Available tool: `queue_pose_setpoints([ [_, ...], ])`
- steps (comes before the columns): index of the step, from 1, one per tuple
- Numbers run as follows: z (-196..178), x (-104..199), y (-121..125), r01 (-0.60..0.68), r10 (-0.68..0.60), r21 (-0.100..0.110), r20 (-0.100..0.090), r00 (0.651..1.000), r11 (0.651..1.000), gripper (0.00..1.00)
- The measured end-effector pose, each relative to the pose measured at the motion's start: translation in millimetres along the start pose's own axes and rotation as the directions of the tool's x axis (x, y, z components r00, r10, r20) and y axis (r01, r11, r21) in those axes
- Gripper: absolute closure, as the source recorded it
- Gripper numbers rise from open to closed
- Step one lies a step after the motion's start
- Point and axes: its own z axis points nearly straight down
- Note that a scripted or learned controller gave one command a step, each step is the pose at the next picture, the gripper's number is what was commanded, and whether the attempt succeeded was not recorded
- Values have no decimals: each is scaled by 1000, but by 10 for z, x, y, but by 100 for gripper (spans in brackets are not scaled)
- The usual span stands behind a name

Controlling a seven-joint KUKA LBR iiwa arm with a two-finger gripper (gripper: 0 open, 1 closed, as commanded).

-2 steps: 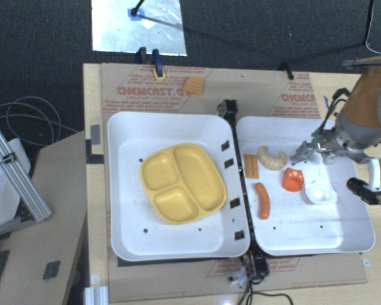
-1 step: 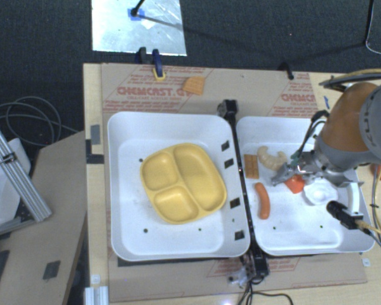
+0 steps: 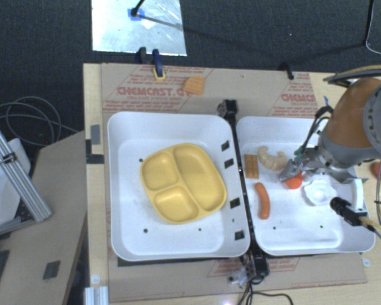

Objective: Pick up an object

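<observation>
The right bin [image 3: 286,237] holds a red sausage [image 3: 263,200], a tan wafer [image 3: 251,165], a pale curled shrimp-like piece [image 3: 272,157], a small orange-red piece [image 3: 294,182] and a white piece [image 3: 316,194]. My gripper [image 3: 291,173] reaches in from the right and is low over the bin. Its tip is right at the orange-red piece, between the pale curled piece and the white piece. The gripper body partly covers the orange-red piece, so I cannot see whether anything is held.
A yellow divided plate [image 3: 183,182] lies in the left bin [image 3: 124,234]. A tan cookie [image 3: 193,84] sits on the bench behind the bins. The ridge between the bins [image 3: 239,176] runs just left of the wafer. The grey arm [image 3: 355,126] covers the right bin's far right corner.
</observation>
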Motion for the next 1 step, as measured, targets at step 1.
queue_pose_setpoints([
  [1,-935,717,101,5,-5,-2,-1,1000,1000,100],
])
